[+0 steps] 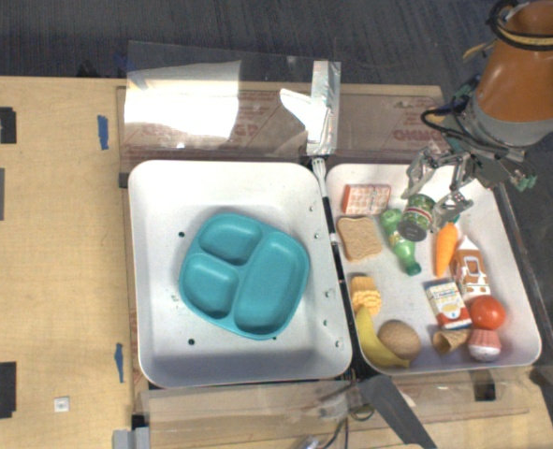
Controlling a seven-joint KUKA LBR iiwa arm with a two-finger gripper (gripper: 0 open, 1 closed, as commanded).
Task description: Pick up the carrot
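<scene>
The carrot (445,248) lies in the right bin (524,293), near its far right corner, between a green can (416,217) and a ketchup bottle (470,267). The gripper (442,183) hangs just above the can and carrot top, fingers spread apart, holding nothing. A teal plate (245,274) sits in the left bin (154,204).

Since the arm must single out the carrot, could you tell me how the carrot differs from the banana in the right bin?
The carrot is orange, short and straight; the banana is yellow, longer and curved. The carrot lies in the bin's far half, just below the gripper; the banana lies along the near left side, beside a brown potato. Both lie flat in the right bin.
</scene>
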